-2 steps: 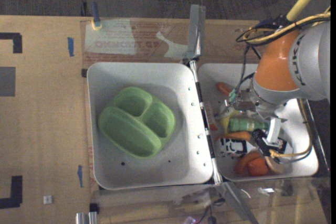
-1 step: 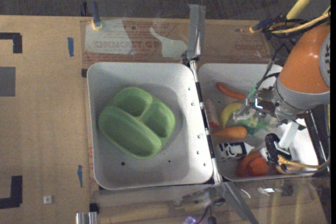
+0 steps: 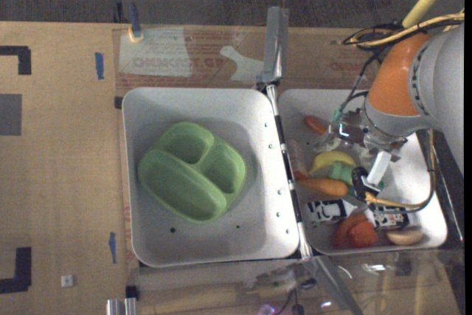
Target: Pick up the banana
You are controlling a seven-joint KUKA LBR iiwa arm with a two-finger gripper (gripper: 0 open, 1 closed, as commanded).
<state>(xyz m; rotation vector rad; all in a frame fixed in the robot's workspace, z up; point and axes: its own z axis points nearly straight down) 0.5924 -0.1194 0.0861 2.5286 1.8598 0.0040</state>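
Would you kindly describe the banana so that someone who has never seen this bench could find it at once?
Look in the right-hand white bin, not the one holding the green divided plate. Near its middle lies the banana. It is the only yellow piece there, curved, sitting just above a green piece and an orange carrot in the picture.

Plate [image 3: 193, 170]: we see it, green, in the 9 o'clock bin [image 3: 144, 114].
Banana [image 3: 332, 158]: 3 o'clock bin [image 3: 299, 105]; carrot [image 3: 322, 187] at its 7 o'clock.
Gripper [image 3: 345, 130]: banana's 1 o'clock.
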